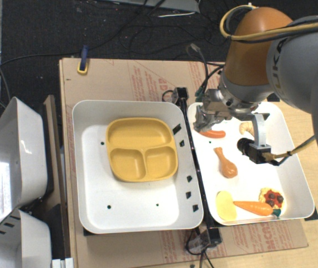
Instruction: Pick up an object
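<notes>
gripper (210, 121) over right bin's (293, 149) upper-left corner, just above red sausage toy (212, 133) | open/closed: can't tell | sausage prob. light, stiff plastic, smooth, may roll | best grab across its middle | drumstick (225, 163) lies nearby

Both bins (86, 166) are white. The left one holds a yellow divided plate (142, 148). The right one holds a red-orange sausage (212, 133), a tan drumstick (226, 163), an orange carrot (253, 207) and a pale yellow slice (225, 204).
</notes>
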Motion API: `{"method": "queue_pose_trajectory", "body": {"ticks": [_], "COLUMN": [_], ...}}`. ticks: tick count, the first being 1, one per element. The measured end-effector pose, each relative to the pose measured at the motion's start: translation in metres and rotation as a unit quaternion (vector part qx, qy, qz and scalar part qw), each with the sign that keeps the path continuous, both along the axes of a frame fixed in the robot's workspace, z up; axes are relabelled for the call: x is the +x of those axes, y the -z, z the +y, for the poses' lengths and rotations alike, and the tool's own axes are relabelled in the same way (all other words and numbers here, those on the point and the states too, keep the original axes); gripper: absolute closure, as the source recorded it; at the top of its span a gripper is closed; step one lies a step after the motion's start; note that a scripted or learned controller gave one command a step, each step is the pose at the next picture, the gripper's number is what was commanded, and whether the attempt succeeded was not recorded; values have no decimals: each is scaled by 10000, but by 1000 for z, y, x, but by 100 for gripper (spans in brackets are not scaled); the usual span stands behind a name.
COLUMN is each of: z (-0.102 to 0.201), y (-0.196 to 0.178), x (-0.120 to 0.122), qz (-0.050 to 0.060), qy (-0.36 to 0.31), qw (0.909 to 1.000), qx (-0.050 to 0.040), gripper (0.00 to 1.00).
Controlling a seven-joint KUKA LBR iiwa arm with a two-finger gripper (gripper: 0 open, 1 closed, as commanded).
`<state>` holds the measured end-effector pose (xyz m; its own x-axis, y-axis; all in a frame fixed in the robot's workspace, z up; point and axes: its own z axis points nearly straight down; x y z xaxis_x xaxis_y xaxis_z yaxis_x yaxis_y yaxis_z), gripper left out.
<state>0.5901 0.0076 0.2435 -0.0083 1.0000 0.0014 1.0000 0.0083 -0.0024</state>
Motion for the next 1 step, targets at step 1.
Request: {"method": "queue_pose_trajectory", "body": {"ticks": [1], "z": [54], "y": [-7], "x": [5], "qz": [-20], "qy": [-4], "qw": [10000], "qx": [1], "gripper": [100]}}
